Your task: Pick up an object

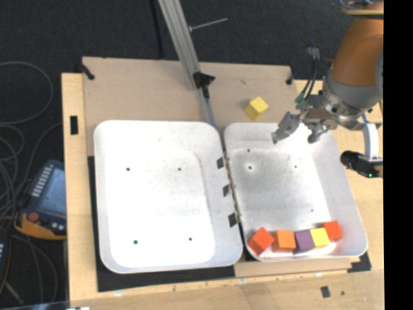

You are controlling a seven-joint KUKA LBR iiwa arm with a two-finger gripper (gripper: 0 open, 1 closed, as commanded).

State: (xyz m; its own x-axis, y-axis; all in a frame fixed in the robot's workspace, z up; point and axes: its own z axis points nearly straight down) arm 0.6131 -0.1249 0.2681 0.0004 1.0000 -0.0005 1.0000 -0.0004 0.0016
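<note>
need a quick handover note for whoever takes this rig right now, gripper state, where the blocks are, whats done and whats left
Gripper: open, holding nothing, above the far edge of the right bin.
Blocks: a row along that bin's near edge: red-orange, orange, purple, yellow, red-orange. One yellow cube sits on the bench beyond the bins.
Done: nothing picked.
Left: move to a block, close on it, lift.

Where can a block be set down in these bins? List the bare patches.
Bare: the whole left shallow white bin, and the right shallow white bin from its far rim to the blocks. Crowded: its near edge, where five small cubes sit in a row.
</note>
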